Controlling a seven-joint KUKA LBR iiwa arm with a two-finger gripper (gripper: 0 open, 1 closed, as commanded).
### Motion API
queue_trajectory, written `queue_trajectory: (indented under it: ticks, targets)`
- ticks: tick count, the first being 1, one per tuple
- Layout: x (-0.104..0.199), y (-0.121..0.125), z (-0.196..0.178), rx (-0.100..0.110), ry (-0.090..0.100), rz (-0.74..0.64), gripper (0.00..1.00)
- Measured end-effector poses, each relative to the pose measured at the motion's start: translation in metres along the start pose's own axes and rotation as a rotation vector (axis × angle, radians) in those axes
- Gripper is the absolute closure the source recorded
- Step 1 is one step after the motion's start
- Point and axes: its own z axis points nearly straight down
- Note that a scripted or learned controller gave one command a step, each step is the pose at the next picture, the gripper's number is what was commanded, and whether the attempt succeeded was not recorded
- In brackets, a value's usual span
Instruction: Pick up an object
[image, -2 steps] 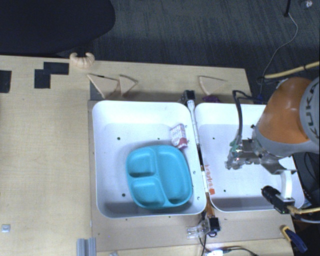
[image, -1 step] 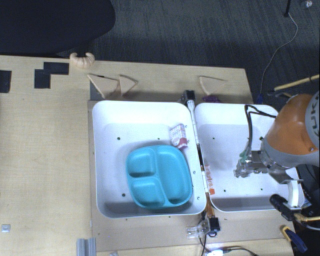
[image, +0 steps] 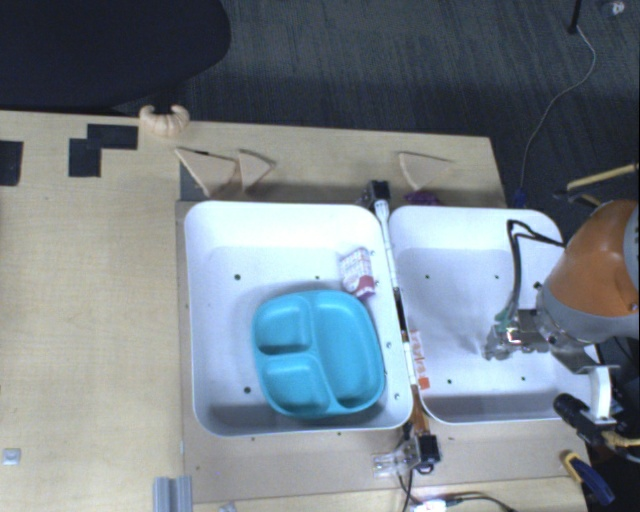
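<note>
A: Left bin (image: 215, 300): blue divided plate (image: 318, 352) seen lying flat, small packet (image: 357, 270) just beyond it at the far right wall.

B: Right bin (image: 450, 290): gripper (image: 505, 340) is low over bare floor, nothing seen held; opening can't be told. Approach step judged; a reach left to an object is needed.

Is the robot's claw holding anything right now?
I can't tell. The gripper sits low over the right bin, too small and blurry to see anything in it. The blue tray lies in the left bin.
</note>
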Motion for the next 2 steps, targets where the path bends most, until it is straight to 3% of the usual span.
queue_trajectory:
  ticks: [1,2]
  targets:
    - [0.056,0.001,-0.052,-0.002,0.001,-0.003,1.0]
    - [0.011,0.063,0.013,0.0,0.0,-0.002,1.0]
